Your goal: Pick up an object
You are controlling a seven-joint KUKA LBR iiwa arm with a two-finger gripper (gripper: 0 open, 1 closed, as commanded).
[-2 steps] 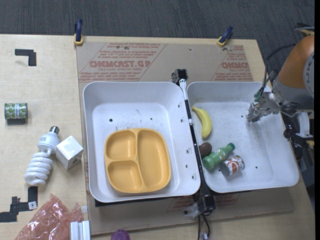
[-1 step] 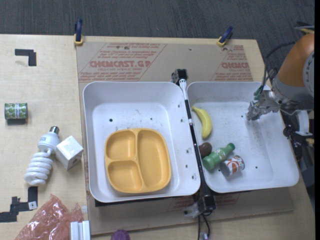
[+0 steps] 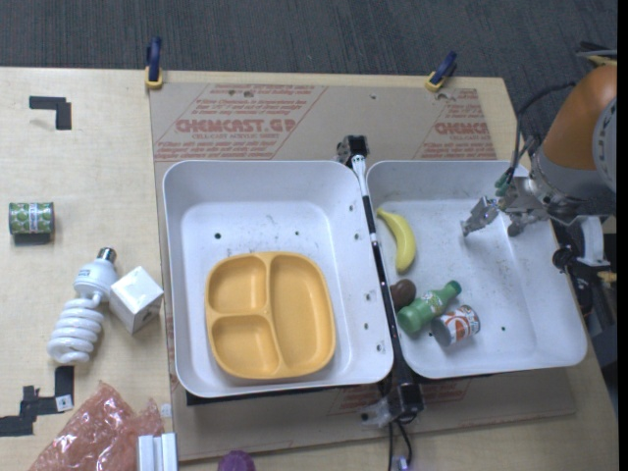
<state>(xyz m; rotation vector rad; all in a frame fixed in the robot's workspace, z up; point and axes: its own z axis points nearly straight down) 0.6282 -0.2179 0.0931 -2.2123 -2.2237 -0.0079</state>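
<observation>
Banana [image 3: 397, 239] lies in the right bin [image 3: 549, 346], far-left; hand [image 3: 488, 215] hovers right of it, fingers apart, gripping nothing.

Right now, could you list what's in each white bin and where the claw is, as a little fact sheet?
left bin: yellow divided plate
right bin: banana, green bottle, small can, dark brown round item
claw: above the right bin's upper right part, away from all four items
held: nothing seen between its fingers
</observation>
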